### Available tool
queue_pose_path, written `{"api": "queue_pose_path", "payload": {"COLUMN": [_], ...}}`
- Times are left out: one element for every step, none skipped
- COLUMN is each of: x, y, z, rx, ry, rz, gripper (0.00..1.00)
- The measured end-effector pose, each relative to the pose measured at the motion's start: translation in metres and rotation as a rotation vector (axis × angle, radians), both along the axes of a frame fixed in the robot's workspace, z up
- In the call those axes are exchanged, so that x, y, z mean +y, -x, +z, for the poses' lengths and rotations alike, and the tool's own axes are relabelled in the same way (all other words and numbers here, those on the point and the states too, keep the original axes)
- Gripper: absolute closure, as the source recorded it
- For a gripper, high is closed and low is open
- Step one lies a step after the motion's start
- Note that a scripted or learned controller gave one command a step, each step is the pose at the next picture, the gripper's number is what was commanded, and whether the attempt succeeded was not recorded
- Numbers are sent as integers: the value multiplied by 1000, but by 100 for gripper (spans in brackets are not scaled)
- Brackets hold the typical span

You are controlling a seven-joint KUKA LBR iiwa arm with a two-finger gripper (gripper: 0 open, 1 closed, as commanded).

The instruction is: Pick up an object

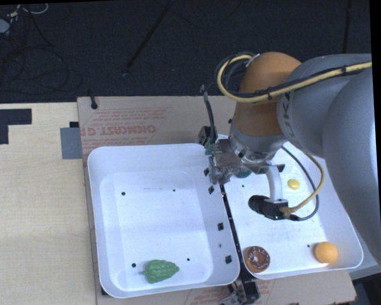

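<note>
Two white bins (103,185), green lump (160,270), doughnut (256,258), orange ball (325,252), arm (283,105) above.

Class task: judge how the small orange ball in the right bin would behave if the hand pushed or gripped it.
The orange ball looks round and smooth, so a nudge would probably send it rolling. It sits near the right bin corner, so the wall may stop it. Its curved surface might slip from a pinch.

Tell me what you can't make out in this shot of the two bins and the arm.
- Gripper, camera view: the wrist and orange band cover it, so whether it holds anything is hidden.
- Right bin: its upper part lies under the arm.
- Small yellow object: too small to identify.
- Round brown object: surface detail blurred.
- Green object in the left bin: too soft to name.
</note>
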State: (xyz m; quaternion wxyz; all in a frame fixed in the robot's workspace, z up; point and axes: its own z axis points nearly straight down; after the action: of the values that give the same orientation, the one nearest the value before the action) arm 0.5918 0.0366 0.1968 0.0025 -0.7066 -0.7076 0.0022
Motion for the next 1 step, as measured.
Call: {"api": "queue_pose_path", "payload": {"x": [70], "y": [-32], "z": [-4], "rx": [-6], "ry": [0], "rz": [4], "gripper": [100]}}
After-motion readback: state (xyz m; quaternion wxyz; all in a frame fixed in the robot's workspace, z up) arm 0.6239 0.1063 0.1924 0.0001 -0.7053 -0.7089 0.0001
